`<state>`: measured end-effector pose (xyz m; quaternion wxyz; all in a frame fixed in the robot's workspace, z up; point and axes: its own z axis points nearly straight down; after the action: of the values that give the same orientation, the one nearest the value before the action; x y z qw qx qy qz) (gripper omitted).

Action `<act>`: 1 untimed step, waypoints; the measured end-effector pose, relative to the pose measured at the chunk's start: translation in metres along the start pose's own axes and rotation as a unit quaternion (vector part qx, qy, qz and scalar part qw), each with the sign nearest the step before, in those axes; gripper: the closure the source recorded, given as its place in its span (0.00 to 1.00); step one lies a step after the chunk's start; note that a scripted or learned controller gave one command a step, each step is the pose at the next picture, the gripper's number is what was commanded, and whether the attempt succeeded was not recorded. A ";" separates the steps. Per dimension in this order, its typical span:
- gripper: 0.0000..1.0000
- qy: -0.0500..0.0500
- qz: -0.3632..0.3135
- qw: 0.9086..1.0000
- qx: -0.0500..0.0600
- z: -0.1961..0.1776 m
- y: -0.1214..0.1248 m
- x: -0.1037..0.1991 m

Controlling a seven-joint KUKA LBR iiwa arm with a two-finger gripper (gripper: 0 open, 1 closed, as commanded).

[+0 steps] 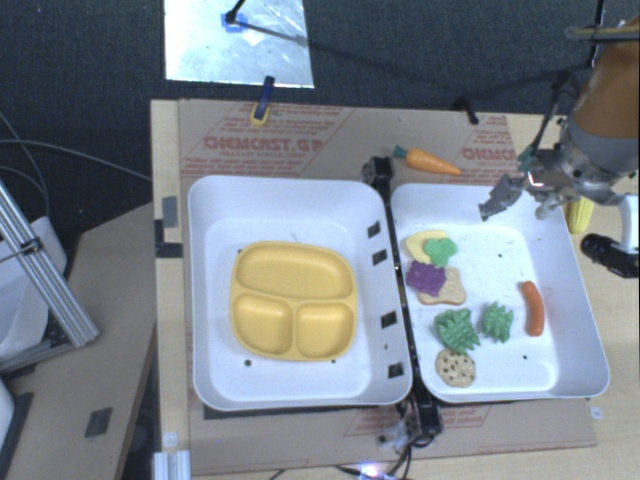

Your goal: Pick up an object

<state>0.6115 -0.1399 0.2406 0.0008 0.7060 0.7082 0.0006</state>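
My gripper (522, 201) hangs over the back edge of the right bin (570, 298), its two fingers spread open with nothing between them. Below it in that bin lie toy foods: a yellow-and-green piece (430, 247), a purple piece on a slice of toast (434, 281), two green broccoli-like pieces (456, 329) (497, 321), a cookie (455, 369) and a red sausage (534, 308). An orange carrot (428, 161) lies on the cardboard behind the bins.
The left bin (210, 268) holds a yellow sectioned tray (293, 299). A black divider with clips (390, 268) runs between the bins. A yellow corn-like piece (579, 213) sits by the arm's wrist. A blue-and-yellow tool (264, 101) lies at the back.
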 end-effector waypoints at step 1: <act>0.00 0.000 -0.002 1.000 -0.001 0.162 0.049 -0.003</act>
<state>0.6607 -0.1426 0.0789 0.0014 0.7046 0.7096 0.0010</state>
